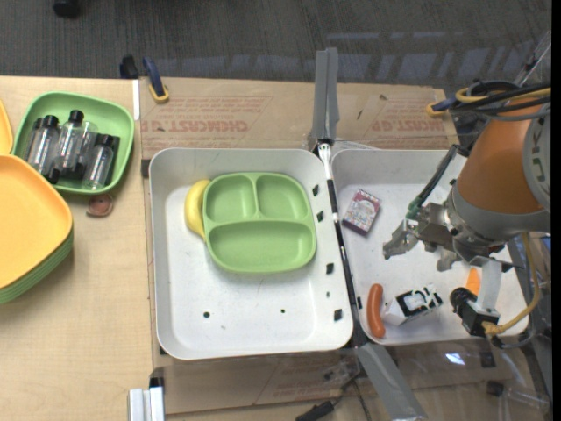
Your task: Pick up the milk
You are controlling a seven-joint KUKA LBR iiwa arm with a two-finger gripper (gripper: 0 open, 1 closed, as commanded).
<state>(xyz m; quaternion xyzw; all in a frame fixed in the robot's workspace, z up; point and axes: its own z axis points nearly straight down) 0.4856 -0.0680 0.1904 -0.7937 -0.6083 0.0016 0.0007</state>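
- The cardboard (263,112) under the bins carries red print, upside down in this view; on the left of the divider it reads "CHEMCRZT", with a smaller red line below it too small to read.
- The same red print repeats on the cardboard right of the divider, partly cut off and not readable in full.
- The milk (418,303) carton shows black marks on white, too small to read.
- The small pink packet (361,211) bears a printed pattern, not legible.
- The bottles (70,150) in the green tray have no readable labels.
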